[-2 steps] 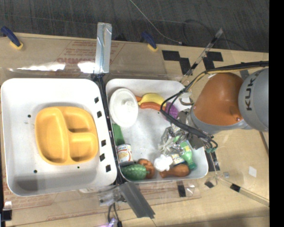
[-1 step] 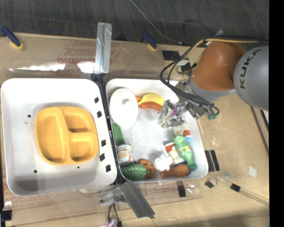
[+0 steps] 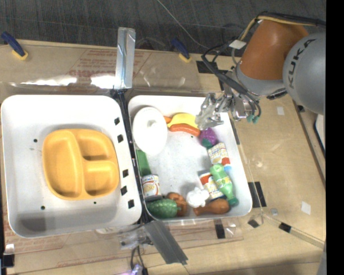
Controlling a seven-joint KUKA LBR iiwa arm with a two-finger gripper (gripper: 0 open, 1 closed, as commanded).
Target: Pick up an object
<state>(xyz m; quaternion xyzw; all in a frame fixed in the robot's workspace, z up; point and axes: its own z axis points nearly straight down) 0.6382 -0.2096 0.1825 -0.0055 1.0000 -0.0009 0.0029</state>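
Hand (image 3: 209, 114) sits over the back-right corner of the right bin (image 3: 178, 102), just inside its far rim. I can't tell how its fingers are set, the metal there is a blur against the white wall; nothing visibly held. Taking the purple grape bunch (image 3: 207, 136) as landmark: the hand is directly above it in the view, just beside, possibly touching, can't separate them. The yellow banana (image 3: 183, 120) lies to the grapes' upper left, long axis running left-right, with an orange-red piece (image 3: 185, 129) hugging its lower edge. The white round lid (image 3: 149, 130) is further left, against the divider. Below the grapes a small labelled bottle (image 3: 217, 152), then a green bottle (image 3: 222, 179) with its long axis running down the right wall. Along the near wall: a brown food piece (image 3: 213, 207), a green cucumber-like item (image 3: 162, 208), a small can (image 3: 151, 184). My read: grapes or banana are the nearest targets, a short drop and a slight shift left. Room is tight on the right and far sides, walls close; open floor lies down-left of the grapes in the bin's middle, so approach or retreat that way. The left bin (image 3: 11, 153) holds a yellow divided tray (image 3: 80, 162), well apart from the grapes. Arm cables (image 3: 221, 56) trail over the surface (image 3: 275, 165) behind the hand.
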